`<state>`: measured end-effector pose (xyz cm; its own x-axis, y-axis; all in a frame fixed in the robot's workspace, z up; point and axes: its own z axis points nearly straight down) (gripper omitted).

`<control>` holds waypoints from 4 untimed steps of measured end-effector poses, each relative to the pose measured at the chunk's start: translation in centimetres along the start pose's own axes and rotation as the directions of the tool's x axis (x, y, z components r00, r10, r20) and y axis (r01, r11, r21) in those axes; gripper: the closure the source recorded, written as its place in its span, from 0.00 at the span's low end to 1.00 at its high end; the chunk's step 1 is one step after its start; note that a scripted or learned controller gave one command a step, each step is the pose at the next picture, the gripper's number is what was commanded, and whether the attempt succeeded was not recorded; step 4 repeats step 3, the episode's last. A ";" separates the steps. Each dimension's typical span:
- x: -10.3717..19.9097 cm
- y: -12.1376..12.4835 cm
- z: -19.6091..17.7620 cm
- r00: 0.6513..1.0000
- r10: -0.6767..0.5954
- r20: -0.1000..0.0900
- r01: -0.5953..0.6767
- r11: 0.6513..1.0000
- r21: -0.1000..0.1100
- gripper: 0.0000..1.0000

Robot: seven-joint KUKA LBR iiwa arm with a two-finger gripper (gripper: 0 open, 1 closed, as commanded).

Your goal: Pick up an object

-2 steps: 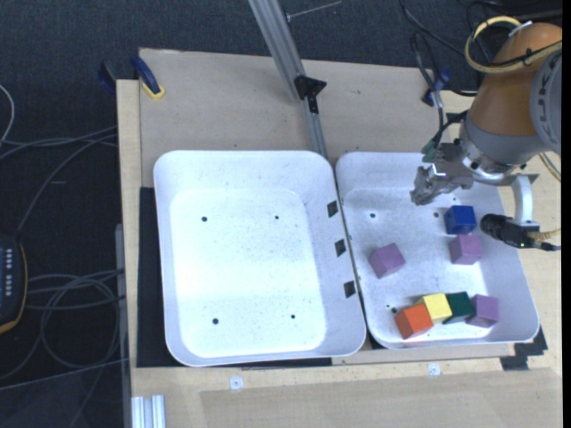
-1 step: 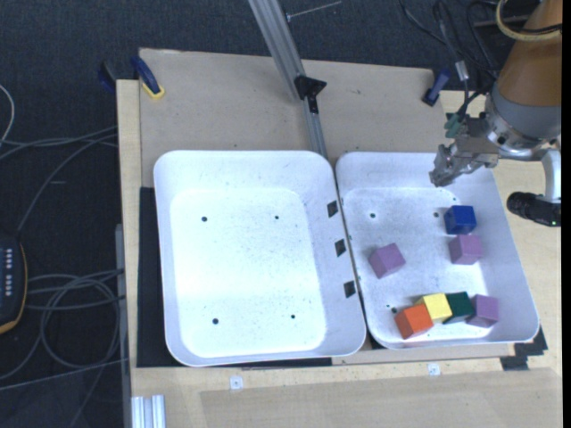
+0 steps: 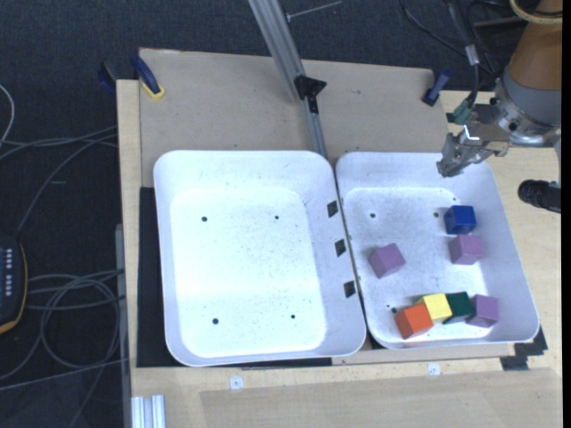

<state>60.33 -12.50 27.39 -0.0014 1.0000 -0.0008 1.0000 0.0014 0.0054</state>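
Note:
The right bin (image 3: 385,178) holds several small blocks. A blue cube (image 3: 460,219) lies near its far right side, with a purple cube (image 3: 466,249) just in front of it. Another purple cube (image 3: 386,259) sits mid-bin. Along the near edge stand an orange cube (image 3: 414,320), a yellow cube (image 3: 437,307), a green cube (image 3: 459,305) and a purple cube (image 3: 485,309) in a row. My gripper (image 3: 453,162) hangs over the bin's far right rim, up and slightly left of the blue cube, with nothing seen between its fingers.
The left bin (image 3: 178,239) lies beside the right one. A slanted metal pole (image 3: 278,34) rises from behind the bins' shared edge. Blue clamps (image 3: 148,77) (image 3: 435,87) grip the board's far corners. Cables lie on the floor at left.

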 end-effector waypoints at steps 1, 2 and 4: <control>5.0 -0.1 1.0 1.000 -0.004 -0.003 0.004 1.000 0.006 1.00; 11.0 -1.8 1.6 1.000 -0.005 -0.004 0.005 1.000 0.008 1.00; 16.6 -2.1 2.6 1.000 -0.006 -0.004 0.006 1.000 0.008 1.00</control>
